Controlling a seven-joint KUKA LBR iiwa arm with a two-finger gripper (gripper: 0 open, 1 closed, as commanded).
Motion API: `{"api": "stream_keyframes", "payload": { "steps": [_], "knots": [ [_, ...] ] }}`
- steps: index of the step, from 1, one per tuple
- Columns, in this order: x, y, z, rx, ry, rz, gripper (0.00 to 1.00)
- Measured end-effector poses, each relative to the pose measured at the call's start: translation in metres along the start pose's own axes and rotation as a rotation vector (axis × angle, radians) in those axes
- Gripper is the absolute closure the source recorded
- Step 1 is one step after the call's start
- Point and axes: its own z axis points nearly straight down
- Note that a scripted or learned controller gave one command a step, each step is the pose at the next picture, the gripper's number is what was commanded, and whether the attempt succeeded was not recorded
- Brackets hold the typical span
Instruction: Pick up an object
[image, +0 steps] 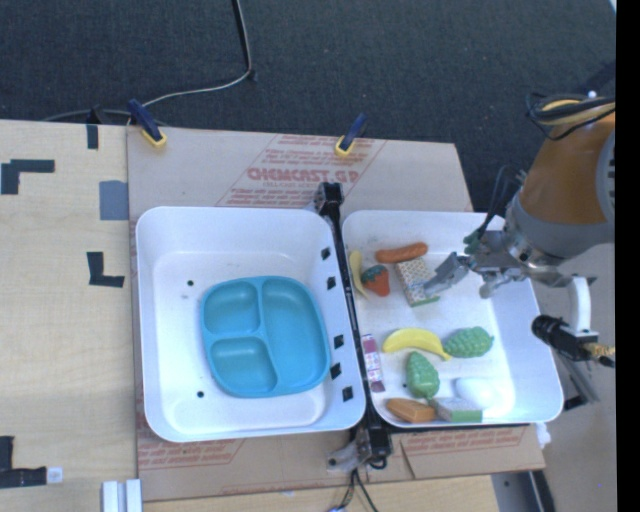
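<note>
Right bin (520, 330): toy sausage (401, 252), banana (415, 342), green vegetables, other play food. Gripper (436, 284) low over the bin's upper part beside a tan cracker-like block (414, 279); finger state cannot be told. Left bin (160, 300): blue divided plate (264, 334).

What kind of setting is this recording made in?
Most likely a robotics lab bench set up for grasping trials: two white bins sit on clamped cardboard, toy food such as a banana fills the right bin, and a cable trails over the dark floor.
</note>
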Motion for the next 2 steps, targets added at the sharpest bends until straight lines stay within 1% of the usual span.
{"api": "stream_keyframes", "payload": {
  "steps": [1, 2],
  "knots": [
    [0.027, 0.048, 0.059, 0.001, 0.0, 0.0, 0.0],
    [0.033, 0.075, 0.111, 0.0, -0.001, 0.0, 0.0]
  ]
}}
